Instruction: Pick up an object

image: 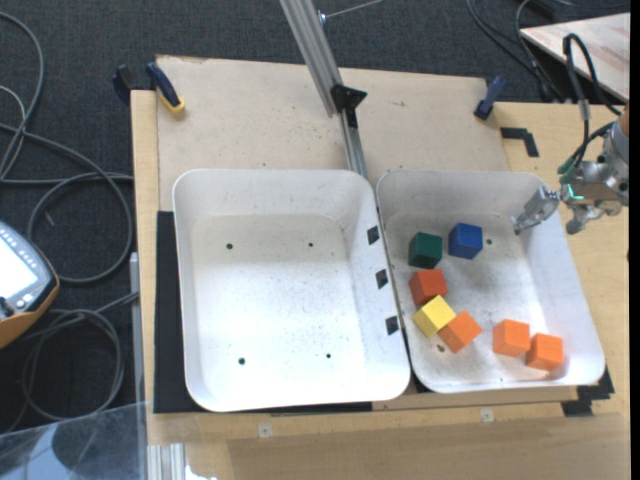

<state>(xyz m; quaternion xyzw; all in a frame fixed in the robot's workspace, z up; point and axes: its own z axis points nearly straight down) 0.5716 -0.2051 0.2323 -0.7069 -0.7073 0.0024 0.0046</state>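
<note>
Here the left bin [280, 288] lies beside the right bin [560, 268] on the table [250, 118]. Inside the right bin sit a green cube [426, 249], red cube [429, 285], yellow cube [436, 315], blue cube [465, 240] and three orange cubes [459, 330]. At that bin's upper right rim hovers the end effector [553, 217], fingers spread wide, gripping nothing

Blocks crowd the right bin's [560, 268] lower half; its upper part lies open

Two white bins [200, 198], four orange cubes [511, 337], one green cube [426, 249], one blue cube [465, 240], one yellow cube [436, 315]
</note>
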